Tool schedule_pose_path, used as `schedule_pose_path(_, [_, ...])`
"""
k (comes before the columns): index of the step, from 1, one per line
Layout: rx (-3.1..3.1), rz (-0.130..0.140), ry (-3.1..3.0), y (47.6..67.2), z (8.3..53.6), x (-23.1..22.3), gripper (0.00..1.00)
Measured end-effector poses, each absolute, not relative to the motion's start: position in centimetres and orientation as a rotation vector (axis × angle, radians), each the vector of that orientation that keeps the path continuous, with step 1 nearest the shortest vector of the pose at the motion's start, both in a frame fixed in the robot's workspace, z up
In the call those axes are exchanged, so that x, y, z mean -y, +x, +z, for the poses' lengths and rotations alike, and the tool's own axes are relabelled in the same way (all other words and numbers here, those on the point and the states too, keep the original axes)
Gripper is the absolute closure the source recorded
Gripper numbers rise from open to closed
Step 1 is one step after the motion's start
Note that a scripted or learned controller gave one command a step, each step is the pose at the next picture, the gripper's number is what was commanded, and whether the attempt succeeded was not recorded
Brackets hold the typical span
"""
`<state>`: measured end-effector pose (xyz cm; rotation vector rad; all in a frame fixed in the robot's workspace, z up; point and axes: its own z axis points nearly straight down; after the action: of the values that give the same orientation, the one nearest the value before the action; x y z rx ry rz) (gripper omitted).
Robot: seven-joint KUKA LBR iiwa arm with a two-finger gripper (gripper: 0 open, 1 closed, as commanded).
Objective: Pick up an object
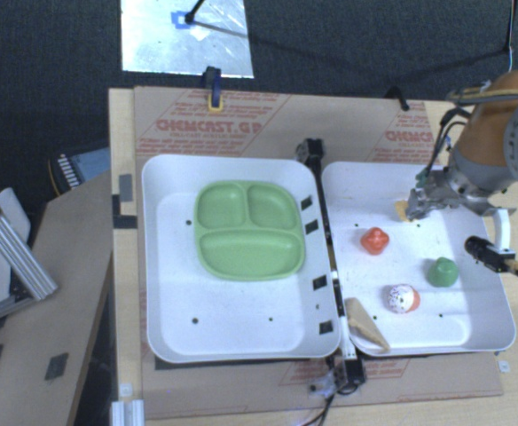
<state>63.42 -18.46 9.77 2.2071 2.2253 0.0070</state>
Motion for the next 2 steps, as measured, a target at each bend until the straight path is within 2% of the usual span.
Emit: schedule_pose_path(2, [-2.222,0.004,2.213,63.6,20.6,18.6,1.00])
